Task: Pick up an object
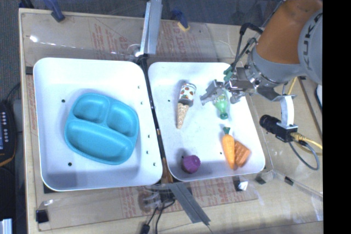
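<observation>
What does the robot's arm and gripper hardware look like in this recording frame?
The arm is bulky and rounded, with a broad orange band above a grey wrist section and dark lettering on its pale grey shell at the right edge. The gripper is a small grey metal assembly with green parts near it. Thin black cables run along the wrist.

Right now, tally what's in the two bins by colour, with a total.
Blue: 1, the divided tray in the left bin
Green: 1, the small bottle by the gripper, right bin
Orange: 1, the carrot
Purple: 1, the round toy
Tan with multicoloured top: 1, the ice cream cone
Total: 5
</observation>
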`<state>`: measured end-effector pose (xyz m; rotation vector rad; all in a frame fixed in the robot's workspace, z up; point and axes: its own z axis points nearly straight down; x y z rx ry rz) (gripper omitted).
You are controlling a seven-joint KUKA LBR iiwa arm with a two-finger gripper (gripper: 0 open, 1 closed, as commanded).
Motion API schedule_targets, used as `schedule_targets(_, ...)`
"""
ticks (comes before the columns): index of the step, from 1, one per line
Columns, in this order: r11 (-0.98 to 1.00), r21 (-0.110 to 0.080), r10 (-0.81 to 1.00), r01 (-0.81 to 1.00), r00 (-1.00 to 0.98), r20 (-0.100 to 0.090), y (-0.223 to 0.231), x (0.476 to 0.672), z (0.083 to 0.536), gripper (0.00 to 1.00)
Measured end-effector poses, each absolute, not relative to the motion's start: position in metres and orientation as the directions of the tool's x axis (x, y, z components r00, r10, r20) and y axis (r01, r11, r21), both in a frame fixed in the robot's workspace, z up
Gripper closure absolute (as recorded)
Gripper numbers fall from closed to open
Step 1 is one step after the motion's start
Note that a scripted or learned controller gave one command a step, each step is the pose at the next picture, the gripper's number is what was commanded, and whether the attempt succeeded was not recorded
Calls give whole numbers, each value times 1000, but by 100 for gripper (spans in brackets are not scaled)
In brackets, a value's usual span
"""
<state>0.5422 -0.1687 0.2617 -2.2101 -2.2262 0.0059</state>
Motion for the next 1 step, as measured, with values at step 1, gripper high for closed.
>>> schedule_targets(1, 9, -7, 1000, 1000, -9, 1, -173, 550, 108, 0)
